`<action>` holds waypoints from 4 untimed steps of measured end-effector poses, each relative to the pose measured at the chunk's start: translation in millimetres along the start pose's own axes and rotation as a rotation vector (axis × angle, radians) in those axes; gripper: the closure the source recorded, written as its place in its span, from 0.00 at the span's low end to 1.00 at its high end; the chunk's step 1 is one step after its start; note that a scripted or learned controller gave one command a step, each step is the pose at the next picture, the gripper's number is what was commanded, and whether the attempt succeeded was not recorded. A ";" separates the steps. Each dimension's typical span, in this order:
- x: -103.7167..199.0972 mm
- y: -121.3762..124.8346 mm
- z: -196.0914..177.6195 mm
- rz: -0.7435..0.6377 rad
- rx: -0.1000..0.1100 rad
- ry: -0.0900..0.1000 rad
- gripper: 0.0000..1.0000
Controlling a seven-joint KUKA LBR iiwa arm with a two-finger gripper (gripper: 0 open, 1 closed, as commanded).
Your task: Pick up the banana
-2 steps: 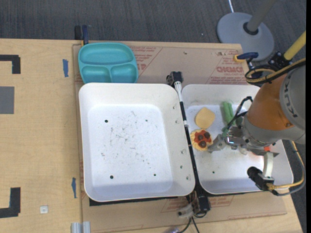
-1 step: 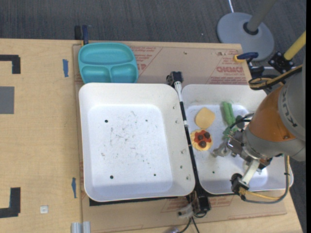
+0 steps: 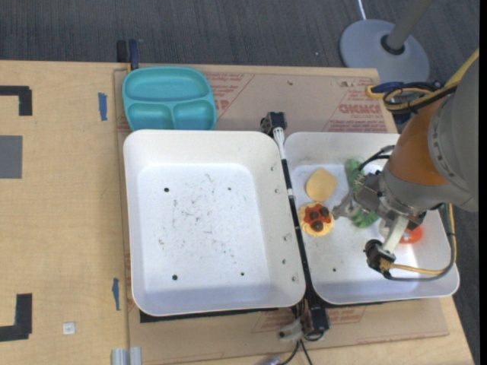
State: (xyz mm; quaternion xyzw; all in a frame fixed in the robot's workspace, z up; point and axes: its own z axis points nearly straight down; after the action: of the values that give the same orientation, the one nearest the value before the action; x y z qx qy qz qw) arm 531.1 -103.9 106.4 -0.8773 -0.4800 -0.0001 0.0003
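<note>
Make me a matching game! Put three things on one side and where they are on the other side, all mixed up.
Things:
1. tray
2. tart
3. round stand

Places:
A. on the floor
B. in the right bin
C. behind the left bin

Pairs: 1-C, 2-B, 3-A

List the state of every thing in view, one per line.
yellow piece: lying flat in the right bin
berry tart: upright, near the right bin's left wall
green item: partly covered by the end effector
end effector: low over the right bin
teal tray: upright, behind the left bin
</note>
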 end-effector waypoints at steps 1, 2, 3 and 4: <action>-15.5 -36.8 21.3 0.114 0.001 0.001 0.00; 62.2 -101.3 -77.9 0.305 0.002 0.000 0.00; 130.5 -145.7 -77.6 0.093 0.002 -0.001 0.00; 190.1 -184.8 -10.6 -0.033 0.005 -0.002 0.00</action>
State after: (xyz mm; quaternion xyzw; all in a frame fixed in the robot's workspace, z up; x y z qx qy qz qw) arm 478.0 155.8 117.2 -0.8691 -0.4946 0.0021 0.0017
